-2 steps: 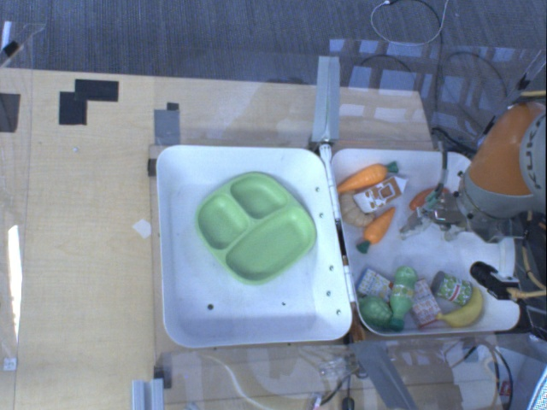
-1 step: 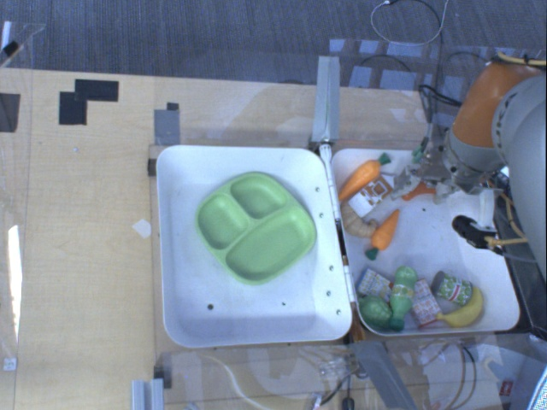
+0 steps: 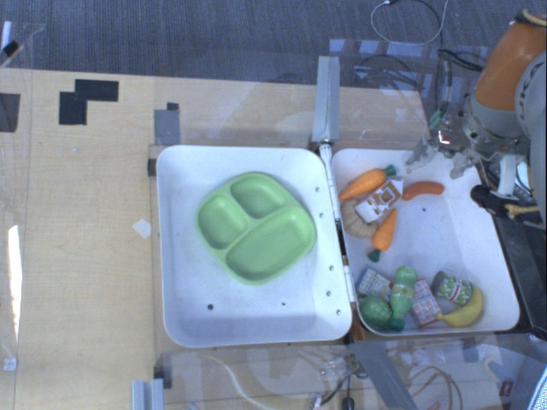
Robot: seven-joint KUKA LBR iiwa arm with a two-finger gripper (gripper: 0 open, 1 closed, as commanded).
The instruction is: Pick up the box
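The pincer (image 3: pixel 440 148) is seen above the right bin's (image 3: pixel 487 254) far edge; whether it is apart or together cannot be told. The box (image 3: pixel 379 202) lies in that bin between two carrots (image 3: pixel 367 183), near a sausage (image 3: pixel 423 190).

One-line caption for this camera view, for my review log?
Pincer hovers over the right bin's far edge, box lying among toy carrots; green divided plate sits in the left bin.
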